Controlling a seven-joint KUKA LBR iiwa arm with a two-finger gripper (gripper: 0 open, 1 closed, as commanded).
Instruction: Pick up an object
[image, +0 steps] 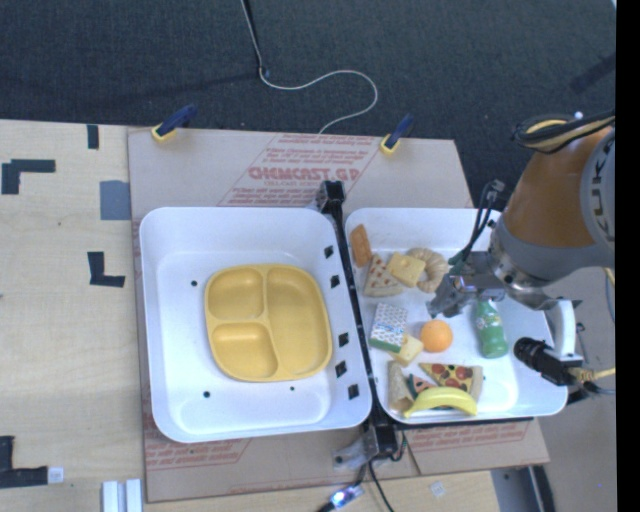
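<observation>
banana (441, 402) at 6 o'clock edge of right bin (530, 400), pizza slice (452, 376) just above. gripper (447, 296) low over right bin, at 11 o'clock from orange (436, 335), beside green bottle (489, 329); can't tell finger state. yellow divided plate (267, 321) in left bin (170, 260).

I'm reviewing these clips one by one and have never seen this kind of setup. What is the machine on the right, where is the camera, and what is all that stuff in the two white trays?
This is one picture from a fixed camera above a bench, looking down at a slant. The grey and orange machine is a robot arm reaching in from the right; its gripper hangs low over the right bin, and nothing visibly sits between its fingers. The left bin holds a yellow divided plate. The right bin holds toy food: an orange, a banana, a pizza slice, a green bottle and some bread-like pieces.
</observation>
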